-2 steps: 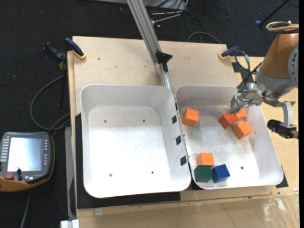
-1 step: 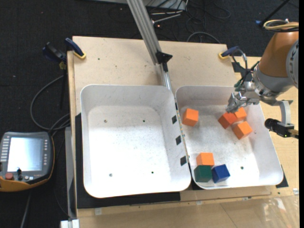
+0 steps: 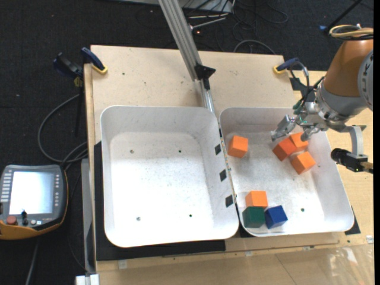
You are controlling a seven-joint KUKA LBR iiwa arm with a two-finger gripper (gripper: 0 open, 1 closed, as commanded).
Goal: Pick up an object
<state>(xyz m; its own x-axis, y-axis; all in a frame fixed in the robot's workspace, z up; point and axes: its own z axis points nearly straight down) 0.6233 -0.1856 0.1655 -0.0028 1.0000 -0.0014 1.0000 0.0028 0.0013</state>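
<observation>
My gripper [image 3: 294,129] hangs over the right bin [image 3: 332,218], near its far right part. Directly below it lies an orange block [image 3: 285,148], and a second orange block [image 3: 303,162] sits just to the right and nearer. A bit of orange shows right under the gripper, and I cannot tell whether it is gripped. Another orange block [image 3: 238,146] rests near the bin's left wall. Near the front edge an orange block [image 3: 256,198], a green block [image 3: 254,217] and a blue block [image 3: 275,216] crowd together.
The left bin [image 3: 119,159] stands beside the right one, their walls meeting along a ridge with black clips [image 3: 224,174]. A slanted metal post [image 3: 181,34] rises behind the bins. Clamps [image 3: 95,61] hold the board's far corners.
</observation>
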